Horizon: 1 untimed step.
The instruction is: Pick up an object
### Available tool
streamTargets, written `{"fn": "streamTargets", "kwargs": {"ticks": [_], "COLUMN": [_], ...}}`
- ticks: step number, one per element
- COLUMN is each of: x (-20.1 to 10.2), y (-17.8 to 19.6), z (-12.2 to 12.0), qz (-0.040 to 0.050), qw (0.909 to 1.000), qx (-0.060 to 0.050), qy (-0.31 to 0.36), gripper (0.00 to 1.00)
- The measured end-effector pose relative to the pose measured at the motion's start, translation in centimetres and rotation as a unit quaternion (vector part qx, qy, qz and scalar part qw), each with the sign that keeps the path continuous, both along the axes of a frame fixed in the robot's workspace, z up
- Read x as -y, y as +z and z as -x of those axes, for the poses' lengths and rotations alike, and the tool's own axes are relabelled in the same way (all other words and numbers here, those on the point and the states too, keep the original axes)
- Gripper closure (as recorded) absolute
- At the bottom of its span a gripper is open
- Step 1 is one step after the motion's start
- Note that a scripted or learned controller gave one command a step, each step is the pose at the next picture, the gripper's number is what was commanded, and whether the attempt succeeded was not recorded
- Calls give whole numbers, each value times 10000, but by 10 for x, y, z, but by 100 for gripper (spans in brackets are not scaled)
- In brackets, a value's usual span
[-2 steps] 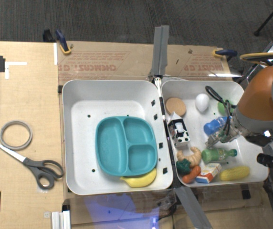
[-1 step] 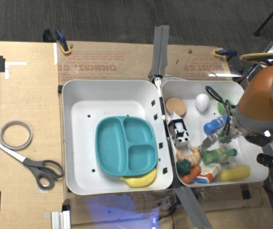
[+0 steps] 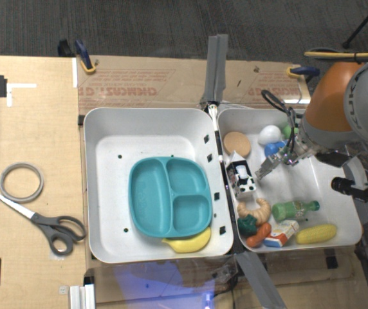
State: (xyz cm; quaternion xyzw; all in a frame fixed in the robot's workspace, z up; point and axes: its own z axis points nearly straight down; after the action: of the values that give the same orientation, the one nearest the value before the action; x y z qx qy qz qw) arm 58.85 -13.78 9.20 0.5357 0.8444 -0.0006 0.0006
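Note:
My gripper (image 3: 266,167) hangs low over the middle of the right bin (image 3: 338,179), slanting down to the left from the orange-banded wrist. It sits just right of a black-and-white toy (image 3: 240,176) and below a blue object (image 3: 274,149); nothing shows in its grasp. Around it lie a tan round piece (image 3: 237,141), a white ball (image 3: 271,134), a croissant-shaped toy (image 3: 256,206), a green bottle (image 3: 294,209), a yellow fruit (image 3: 316,234), a red-orange vegetable (image 3: 258,235) and a small carton (image 3: 280,232).
The left bin (image 3: 107,147) holds a teal divided plate (image 3: 170,196) with a yellow banana (image 3: 189,242) at its front edge. On the bench to the left lie scissors (image 3: 50,225) and a tape roll (image 3: 21,181). The arm's body covers the right bin's far right corner.

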Motion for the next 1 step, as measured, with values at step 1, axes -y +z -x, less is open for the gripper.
{"fn": "streamTargets", "kwargs": {"ticks": [1], "x": [-38], "y": [0], "z": [-52], "qz": [3], "qw": [9862], "qx": [0], "qy": [-1656], "gripper": [0]}}
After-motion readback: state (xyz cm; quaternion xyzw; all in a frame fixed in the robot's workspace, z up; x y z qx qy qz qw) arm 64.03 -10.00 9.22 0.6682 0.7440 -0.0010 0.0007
